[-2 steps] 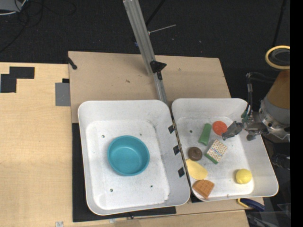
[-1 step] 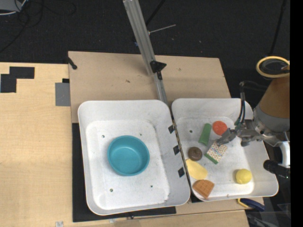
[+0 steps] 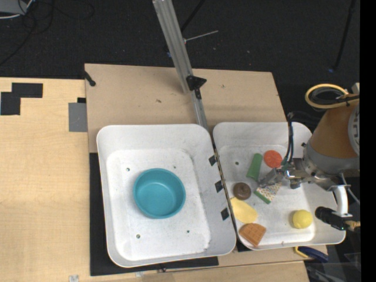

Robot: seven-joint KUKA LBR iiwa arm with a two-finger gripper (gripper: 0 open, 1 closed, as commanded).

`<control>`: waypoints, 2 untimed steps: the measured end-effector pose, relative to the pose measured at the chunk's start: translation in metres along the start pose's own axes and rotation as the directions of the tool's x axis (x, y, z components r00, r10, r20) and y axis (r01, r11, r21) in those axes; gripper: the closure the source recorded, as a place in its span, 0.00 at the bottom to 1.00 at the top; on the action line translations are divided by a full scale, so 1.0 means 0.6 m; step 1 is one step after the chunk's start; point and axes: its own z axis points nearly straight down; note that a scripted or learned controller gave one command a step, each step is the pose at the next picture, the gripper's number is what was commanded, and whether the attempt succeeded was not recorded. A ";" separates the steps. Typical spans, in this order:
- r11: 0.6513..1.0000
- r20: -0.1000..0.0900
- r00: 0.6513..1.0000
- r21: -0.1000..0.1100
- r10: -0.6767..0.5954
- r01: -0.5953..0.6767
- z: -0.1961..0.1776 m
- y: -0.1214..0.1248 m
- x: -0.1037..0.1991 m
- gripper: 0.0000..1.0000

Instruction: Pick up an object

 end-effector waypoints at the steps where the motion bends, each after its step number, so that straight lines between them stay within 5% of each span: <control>1: 1.000 0.001 1.000 -0.002 0.001 -0.001 -0.019 0.001 -0.001 1.00; 2: 1.000 0.001 1.000 -0.003 0.001 -0.001 -0.119 -0.007 0.004 1.00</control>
